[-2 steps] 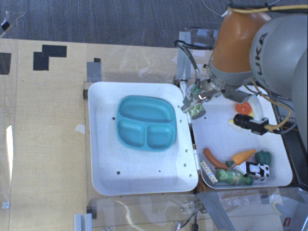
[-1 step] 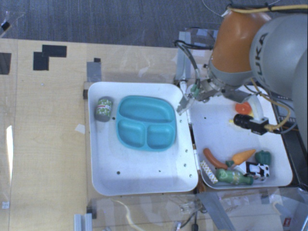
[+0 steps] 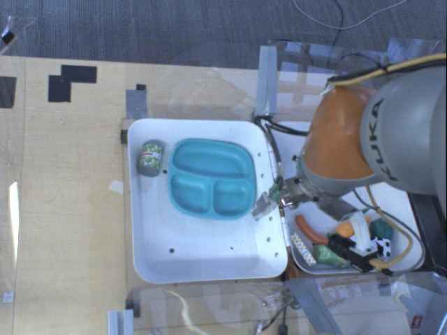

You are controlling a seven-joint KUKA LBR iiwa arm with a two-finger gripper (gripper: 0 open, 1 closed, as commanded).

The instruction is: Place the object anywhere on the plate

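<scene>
A blue plate with three compartments lies in the upper middle of the left bin, and nothing rests on it. A small green-labelled can stands in that bin just left of the plate. My gripper hangs low over the left bin's right rim, close to the plate's lower right corner. I see nothing held in it. The grey and orange arm covers much of the right bin.
The right bin's lower part holds several small toys: a red sausage, a green piece, an orange piece, a white one and a teal one. Cables loop over them.
</scene>
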